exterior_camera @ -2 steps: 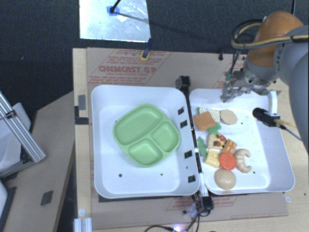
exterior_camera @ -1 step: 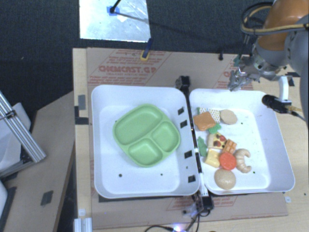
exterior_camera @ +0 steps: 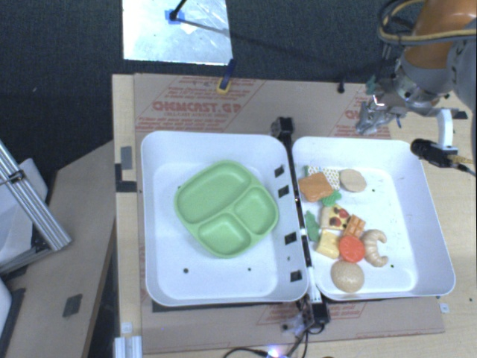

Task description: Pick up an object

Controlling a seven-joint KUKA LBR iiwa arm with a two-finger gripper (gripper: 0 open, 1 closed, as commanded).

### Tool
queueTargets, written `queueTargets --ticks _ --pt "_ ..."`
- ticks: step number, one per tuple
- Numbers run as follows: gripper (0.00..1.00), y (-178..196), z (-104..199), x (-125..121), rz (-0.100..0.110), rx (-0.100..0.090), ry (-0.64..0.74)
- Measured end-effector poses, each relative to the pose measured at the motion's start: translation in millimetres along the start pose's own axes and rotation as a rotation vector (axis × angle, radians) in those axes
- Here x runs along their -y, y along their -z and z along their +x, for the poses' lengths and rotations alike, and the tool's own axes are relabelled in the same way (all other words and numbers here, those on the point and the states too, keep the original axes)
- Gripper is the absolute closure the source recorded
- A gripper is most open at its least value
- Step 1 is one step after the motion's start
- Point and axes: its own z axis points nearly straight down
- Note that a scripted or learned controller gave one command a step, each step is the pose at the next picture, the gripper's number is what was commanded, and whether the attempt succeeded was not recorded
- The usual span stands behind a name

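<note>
Several toy foods lie in a cluster on the left side of the right bin (exterior_camera: 417,222). Among them are an orange toast slice (exterior_camera: 317,186), a round beige cookie (exterior_camera: 352,180), a pizza slice (exterior_camera: 337,217), a red tomato (exterior_camera: 352,249), a croissant (exterior_camera: 376,246) and a beige bun (exterior_camera: 347,276). My gripper (exterior_camera: 371,119) hangs beyond the far edge of the right bin, over the cardboard, well apart from the foods. Nothing is seen in it.
A green three-compartment plate (exterior_camera: 226,209) sits in the left bin (exterior_camera: 160,274). A black divider with clips (exterior_camera: 294,207) runs between the bins. The arm's orange-banded wrist (exterior_camera: 445,10) fills the top right corner. A shiny sheet (exterior_camera: 177,21) lies on the floor at the back.
</note>
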Motion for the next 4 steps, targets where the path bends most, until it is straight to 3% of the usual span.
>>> queueTargets --ticks 3,4 --pt "1.0 8.0 162.0 16.6 0.002 -0.003 0.003" --pt "1.0 -11.8 214.6 16.9 0.004 -0.002 0.002"
